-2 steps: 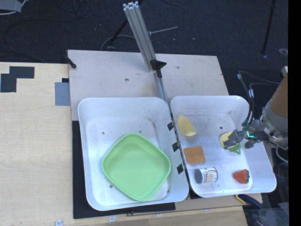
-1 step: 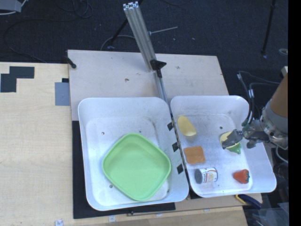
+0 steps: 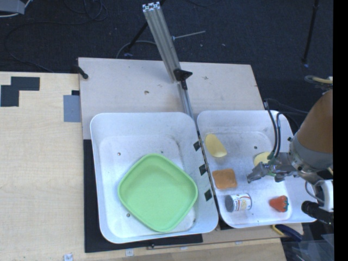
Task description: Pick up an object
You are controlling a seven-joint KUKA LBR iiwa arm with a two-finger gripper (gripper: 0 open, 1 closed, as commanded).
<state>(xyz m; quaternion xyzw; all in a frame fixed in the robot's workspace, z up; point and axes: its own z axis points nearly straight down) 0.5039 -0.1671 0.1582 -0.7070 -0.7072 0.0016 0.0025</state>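
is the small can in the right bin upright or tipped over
Tipped over. The small can lies on its side on the right bin floor, one round end facing left.

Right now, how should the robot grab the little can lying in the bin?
The can lies on its side in the right bin, its long way running left to right in the camera view. I'd come straight down from above and pinch it across its round middle, one finger on the near side, one on the far. There's bare floor on both those sides, so fingers should fit.
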